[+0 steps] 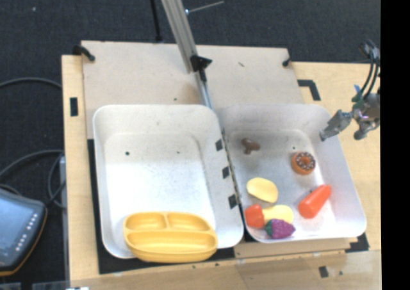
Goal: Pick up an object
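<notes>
Grey metal fingers of the claw (346, 125) hung at the far right rim of the right bin (339, 215), spread apart with nothing between them. All 6 loose objects lay apart from the claw in that bin. Nearest sat a round brown doughnut (303, 162), and below it an orange-red carrot (314, 200) lay tilted toward the bin's right wall. A small brown piece (250, 146) rested near the bin's left wall. Toward the near edge, a pale yellow slice (262, 189) sat above a cluster: a red tomato-like piece (254, 216), a second yellow piece (279, 212) and a purple bunch of grapes (279, 228), packed close and apparently touching. The left bin (154, 154) held 1 yellow divided tray (170, 237) at its near edge.
</notes>
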